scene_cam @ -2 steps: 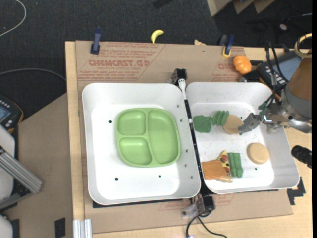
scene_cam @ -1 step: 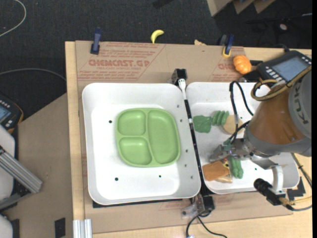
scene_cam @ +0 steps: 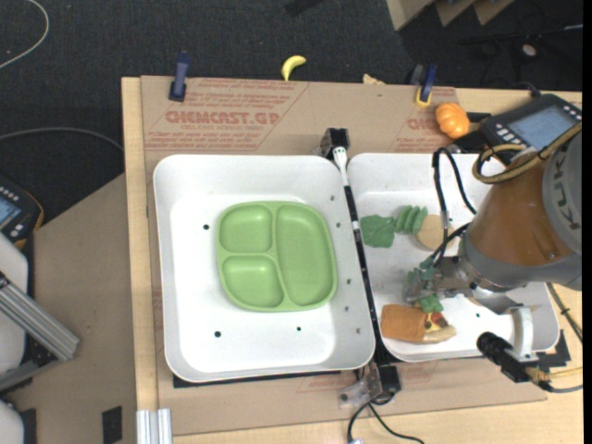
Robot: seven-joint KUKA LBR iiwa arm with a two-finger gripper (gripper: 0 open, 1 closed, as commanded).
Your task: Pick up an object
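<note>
Where toys cluster, end effector (scene_cam: 427, 285) hangs low.

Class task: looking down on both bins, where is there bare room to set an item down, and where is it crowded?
Free: the left bin floor round the green divided plate, widest along its left wall and front edge. Crowded: the right bin, where green toys, a pizza slice and the end effector fill the middle.

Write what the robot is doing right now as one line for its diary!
arm: over right bin | gripper: low among toy food, grip unclear | near: pizza slice, green toy | left bin: green divided plate
</note>
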